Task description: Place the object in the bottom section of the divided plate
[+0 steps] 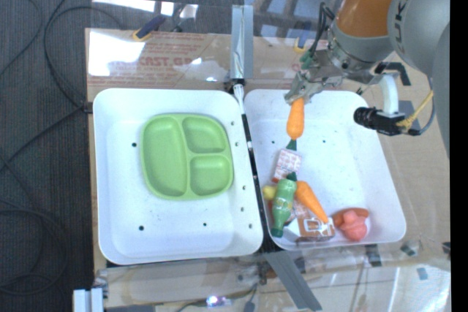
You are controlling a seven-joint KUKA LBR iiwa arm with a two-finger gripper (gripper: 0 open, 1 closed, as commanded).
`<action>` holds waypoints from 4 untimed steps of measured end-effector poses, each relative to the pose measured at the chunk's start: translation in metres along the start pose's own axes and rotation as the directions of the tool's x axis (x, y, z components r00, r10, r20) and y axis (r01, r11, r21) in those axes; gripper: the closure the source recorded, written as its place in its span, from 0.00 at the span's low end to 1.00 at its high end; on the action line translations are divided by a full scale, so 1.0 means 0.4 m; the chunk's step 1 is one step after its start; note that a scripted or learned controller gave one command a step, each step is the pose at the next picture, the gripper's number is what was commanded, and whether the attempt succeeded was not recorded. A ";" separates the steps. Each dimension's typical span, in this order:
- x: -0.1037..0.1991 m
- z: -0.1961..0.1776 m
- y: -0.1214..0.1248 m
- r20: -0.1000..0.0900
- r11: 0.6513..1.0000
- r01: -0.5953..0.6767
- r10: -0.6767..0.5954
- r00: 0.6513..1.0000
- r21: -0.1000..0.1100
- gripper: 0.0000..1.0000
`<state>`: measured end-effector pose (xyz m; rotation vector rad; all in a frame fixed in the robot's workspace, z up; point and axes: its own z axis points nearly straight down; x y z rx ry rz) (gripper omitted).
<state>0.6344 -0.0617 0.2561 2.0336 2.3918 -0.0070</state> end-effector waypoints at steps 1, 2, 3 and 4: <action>0.119 0.109 0.052 -0.003 0.991 0.135 -0.135 0.991 0.000 1.00; 0.271 0.054 0.130 -0.003 0.898 0.441 -0.441 0.898 -0.002 1.00; 0.549 0.061 0.174 -0.004 0.984 0.176 -0.176 0.984 0.000 1.00; 0.548 0.061 0.174 -0.003 0.984 0.176 -0.176 0.984 0.000 0.00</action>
